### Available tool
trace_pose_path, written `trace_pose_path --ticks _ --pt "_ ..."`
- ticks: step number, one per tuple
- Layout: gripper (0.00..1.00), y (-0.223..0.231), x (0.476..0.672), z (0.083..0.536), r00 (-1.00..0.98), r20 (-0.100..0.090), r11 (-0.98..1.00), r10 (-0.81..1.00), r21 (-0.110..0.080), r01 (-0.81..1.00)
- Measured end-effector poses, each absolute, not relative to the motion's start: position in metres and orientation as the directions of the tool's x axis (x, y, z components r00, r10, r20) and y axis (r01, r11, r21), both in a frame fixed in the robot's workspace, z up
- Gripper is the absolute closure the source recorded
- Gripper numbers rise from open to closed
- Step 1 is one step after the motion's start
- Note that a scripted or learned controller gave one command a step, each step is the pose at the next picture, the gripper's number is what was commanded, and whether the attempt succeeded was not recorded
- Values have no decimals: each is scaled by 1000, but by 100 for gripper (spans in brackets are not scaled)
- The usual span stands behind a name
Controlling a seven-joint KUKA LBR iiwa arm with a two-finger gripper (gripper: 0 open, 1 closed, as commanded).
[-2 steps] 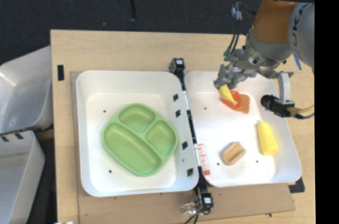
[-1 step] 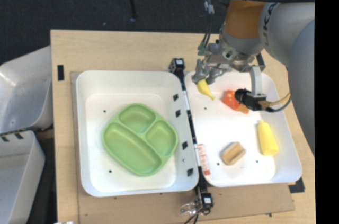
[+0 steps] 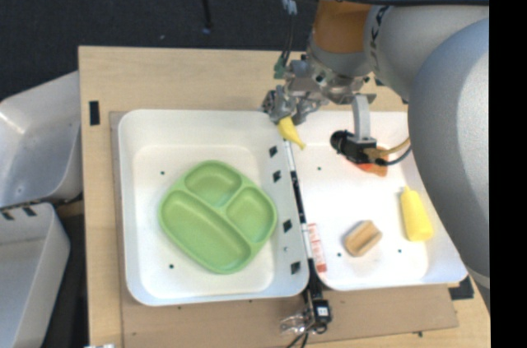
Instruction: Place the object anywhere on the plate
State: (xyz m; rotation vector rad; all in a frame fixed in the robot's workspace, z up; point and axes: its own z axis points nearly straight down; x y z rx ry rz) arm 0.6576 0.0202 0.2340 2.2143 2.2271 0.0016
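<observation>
A green divided plate (image 3: pixel 217 215) lies in the left bin (image 3: pixel 140 272), towards its middle. My gripper (image 3: pixel 284 116) hangs over the far end of the wall between the two bins, up and to the right of the plate. It is shut on a small yellow object (image 3: pixel 291 133), which sticks out below the fingers, tilted down to the right. The object is in the air and apart from the plate.
In the right bin (image 3: pixel 387 276) lie a yellow cylinder-like piece (image 3: pixel 416 215) near the right wall and a tan block (image 3: pixel 361 238) nearer the front. The grey arm fills the upper right. A white container (image 3: pixel 33 149) stands left of the bench.
</observation>
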Motion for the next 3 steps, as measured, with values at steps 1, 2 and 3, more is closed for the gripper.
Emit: trace_pose_path --ticks 1,2,3 --pt "100 66 675 248 -7 2 7 1000 4 1000" --pt "100 107 687 230 -5 -1 5 1000 2 1000" --pt "100 101 688 251 -2 0 2 1000 3 1000"
